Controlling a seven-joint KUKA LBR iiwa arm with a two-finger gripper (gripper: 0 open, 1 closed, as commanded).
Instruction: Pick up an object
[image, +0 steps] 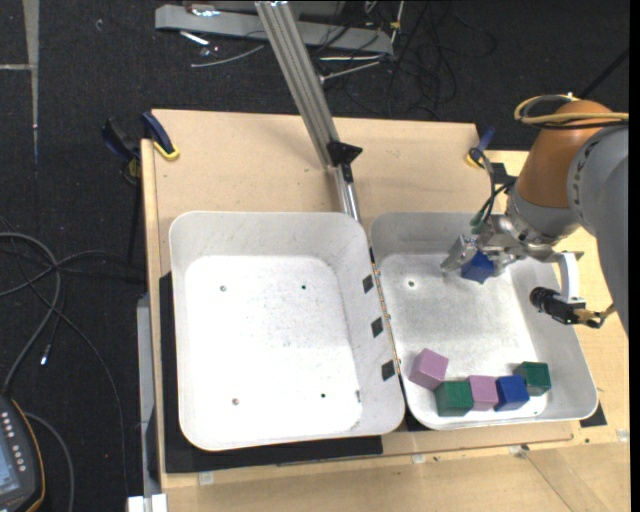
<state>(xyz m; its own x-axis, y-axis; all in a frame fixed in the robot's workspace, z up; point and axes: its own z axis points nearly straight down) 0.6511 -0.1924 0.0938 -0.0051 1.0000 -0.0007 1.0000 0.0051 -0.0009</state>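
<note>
My gripper (472, 262) hangs over the back of the right bin (470, 320), reaching in from the right under the orange-banded wrist. A small blue block (481, 268) sits between its grey fingers, and the gripper is shut on it. Along the bin's front edge lie other blocks: a pink block (430, 367) standing apart, then a dark green block (453, 397), a second pink block (484, 391), a blue block (511, 390) and a green block (535, 377) in a row.
The left bin (265, 325) lies beside the right one, with black clips on the shared rim. A slanted metal pole (312, 95) crosses the back of the bench. Clamps sit at the bench's back corners.
</note>
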